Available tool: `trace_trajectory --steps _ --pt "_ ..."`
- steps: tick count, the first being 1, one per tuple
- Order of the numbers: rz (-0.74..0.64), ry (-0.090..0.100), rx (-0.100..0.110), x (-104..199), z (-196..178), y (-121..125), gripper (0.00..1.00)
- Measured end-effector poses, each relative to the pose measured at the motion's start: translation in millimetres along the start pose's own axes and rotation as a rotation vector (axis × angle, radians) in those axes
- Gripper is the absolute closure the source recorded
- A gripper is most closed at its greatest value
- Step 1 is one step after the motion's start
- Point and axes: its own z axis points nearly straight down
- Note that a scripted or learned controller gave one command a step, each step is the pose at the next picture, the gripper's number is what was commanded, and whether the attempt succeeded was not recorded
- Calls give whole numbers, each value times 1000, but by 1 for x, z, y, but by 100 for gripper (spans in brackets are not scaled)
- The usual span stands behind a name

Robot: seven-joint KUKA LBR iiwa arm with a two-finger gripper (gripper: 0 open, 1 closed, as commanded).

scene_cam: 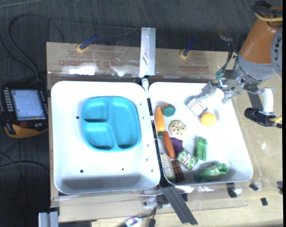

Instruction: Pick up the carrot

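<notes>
1. At the far left, off the bench, a black and orange handheld control pendant (22, 109) lies on the dark floor with its screen lit.
2. The left bin (67, 171) is a shallow white tub. A blue sectioned tray (110, 122) with three compartments sits in its middle.
3. Behind the bins, a clear plastic sheet is held to the bench's back edge by two yellow and blue clamps (87, 43).
4. The right bin (239, 150) touches the left one along a shared middle edge and holds a scatter of toy foods.
5. The carrot (168, 144), orange and slim, lies lengthwise along the right bin's left wall, slightly tilted. Just above it lies a shorter orange and yellow piece (159, 118).
6. Near the carrot's upper end are a small teal item (169, 110) and a round speckled cookie (177, 126). A purple item (177, 144) sits just beside the carrot on its right.
7. Further right lie a green upright vegetable (201, 148), a green leafy piece (212, 170) near the front wall, and a round orange fruit (208, 118).
8. The gripper (195, 103) hangs over the bin's upper right part, just beside the orange fruit and well apart from the carrot. Whether its fingers are spread or closed cannot be told, and nothing is seen held between them.
9. The grey arm with its orange band (261, 44) enters from the right.
</notes>
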Motion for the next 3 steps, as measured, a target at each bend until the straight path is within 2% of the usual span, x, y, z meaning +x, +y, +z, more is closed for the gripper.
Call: trace_trajectory --steps 1,2,3 --pt "-33 0 0 12 -24 -14 0" --pt "-105 -1 0 -47 105 -9 0" --pt "196 -1 1 -53 76 -42 0"
